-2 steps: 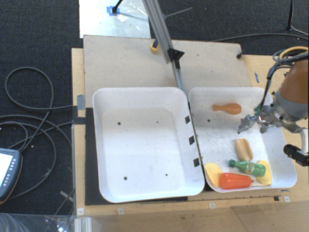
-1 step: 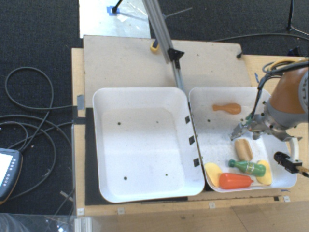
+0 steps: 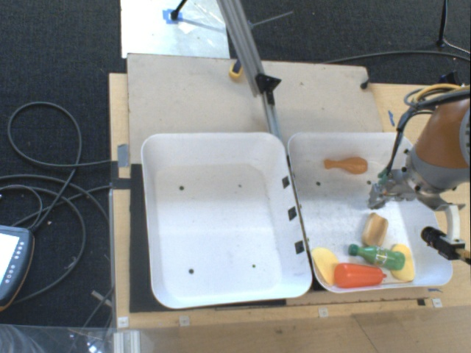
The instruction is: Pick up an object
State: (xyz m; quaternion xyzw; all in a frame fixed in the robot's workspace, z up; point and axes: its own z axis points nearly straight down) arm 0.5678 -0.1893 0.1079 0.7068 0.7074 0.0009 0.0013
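Observation:
The right bin (image 3: 309,153) holds several toy foods. An orange drumstick-shaped piece (image 3: 346,165) lies near its back. A tan bread roll (image 3: 374,229) sits lower right, just below my gripper (image 3: 378,195). A green bottle (image 3: 377,255) lies across yellow pieces (image 3: 324,262), with a red-orange carrot-like piece (image 3: 358,274) at the front wall. My gripper hangs low over the bin floor between the drumstick and the roll, with nothing visible between its fingers.
The left bin (image 3: 158,160) stands beside the right one, parted by a shared wall with black clips (image 3: 291,212). A grey pole (image 3: 246,43) slants over the back board. The arm's orange band (image 3: 445,134) is over the right bin's right side. Cables lie on the floor at left.

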